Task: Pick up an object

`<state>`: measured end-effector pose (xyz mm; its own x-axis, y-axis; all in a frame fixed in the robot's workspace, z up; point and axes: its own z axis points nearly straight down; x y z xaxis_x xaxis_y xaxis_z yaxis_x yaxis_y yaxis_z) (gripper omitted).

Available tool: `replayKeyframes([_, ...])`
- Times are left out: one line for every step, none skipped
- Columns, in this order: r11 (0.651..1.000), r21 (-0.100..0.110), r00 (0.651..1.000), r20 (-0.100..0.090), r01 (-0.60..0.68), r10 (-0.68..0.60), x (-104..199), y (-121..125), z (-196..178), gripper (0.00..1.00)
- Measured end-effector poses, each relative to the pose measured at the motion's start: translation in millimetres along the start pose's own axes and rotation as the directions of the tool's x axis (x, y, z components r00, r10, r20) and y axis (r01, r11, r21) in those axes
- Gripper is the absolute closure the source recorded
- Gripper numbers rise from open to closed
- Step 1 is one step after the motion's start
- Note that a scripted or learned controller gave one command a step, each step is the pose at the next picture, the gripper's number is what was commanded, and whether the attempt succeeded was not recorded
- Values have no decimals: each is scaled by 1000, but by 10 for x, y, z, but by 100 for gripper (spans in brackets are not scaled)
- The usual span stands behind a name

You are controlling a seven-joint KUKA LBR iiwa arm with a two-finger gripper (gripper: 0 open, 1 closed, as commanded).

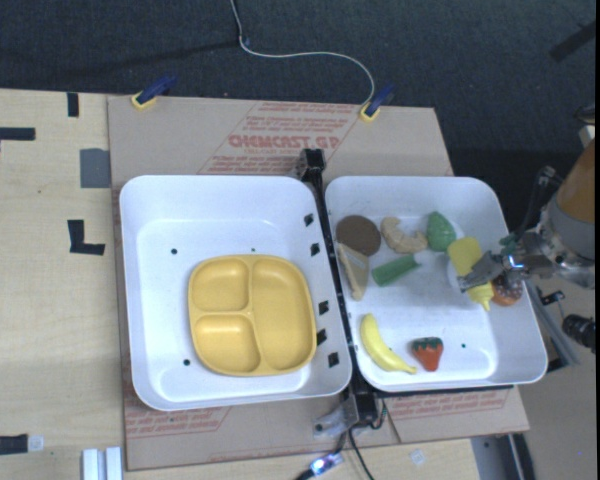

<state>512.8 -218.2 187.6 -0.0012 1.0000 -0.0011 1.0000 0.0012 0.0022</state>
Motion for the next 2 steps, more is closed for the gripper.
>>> replayKeyframes([1000,0,1000,0,1,-1,3,10,-389,100])
replayKeyframes([1000,3,1000,-3,5,-5,529,1,-451,100])
